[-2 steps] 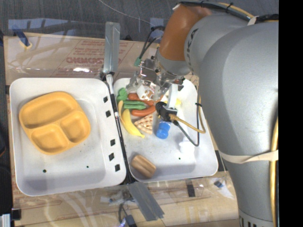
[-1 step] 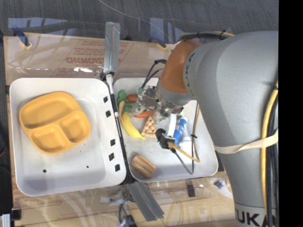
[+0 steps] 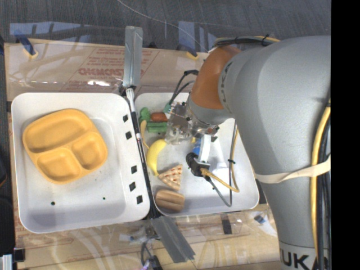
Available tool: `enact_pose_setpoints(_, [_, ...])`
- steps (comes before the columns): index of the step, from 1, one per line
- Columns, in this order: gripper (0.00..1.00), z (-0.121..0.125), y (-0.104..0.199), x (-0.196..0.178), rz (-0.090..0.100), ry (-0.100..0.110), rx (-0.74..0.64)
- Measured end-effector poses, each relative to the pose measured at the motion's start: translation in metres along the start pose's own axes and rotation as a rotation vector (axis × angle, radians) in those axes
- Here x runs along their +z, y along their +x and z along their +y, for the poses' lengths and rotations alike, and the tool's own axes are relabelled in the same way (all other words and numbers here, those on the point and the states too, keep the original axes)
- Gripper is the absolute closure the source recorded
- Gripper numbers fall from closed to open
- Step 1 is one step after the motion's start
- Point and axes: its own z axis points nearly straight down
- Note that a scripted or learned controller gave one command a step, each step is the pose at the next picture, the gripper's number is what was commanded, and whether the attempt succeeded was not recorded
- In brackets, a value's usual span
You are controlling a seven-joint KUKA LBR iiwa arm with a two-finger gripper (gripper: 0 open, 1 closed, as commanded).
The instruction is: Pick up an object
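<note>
My gripper (image 3: 176,129) is down in the right bin (image 3: 243,193), at its upper left part, close to a green vegetable (image 3: 153,125) and a small red piece (image 3: 159,117) near the bin's left wall. A yellow banana (image 3: 154,154) lies just below the gripper. Below that rest a pizza slice (image 3: 171,176) and a brown bread roll (image 3: 169,199). The arm's grey body and orange band cover the right side of the bin.
The left bin (image 3: 34,212) holds a yellow divided plate (image 3: 64,144) in its upper left half. A divider (image 3: 135,145) with black clips runs between the bins. A cardboard sheet (image 3: 84,63) lies behind them.
</note>
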Motion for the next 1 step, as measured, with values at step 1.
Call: enact_pose_setpoints(1, [0.00,0.0000,0.0001,0.0000,0.000,0.000,-0.001])
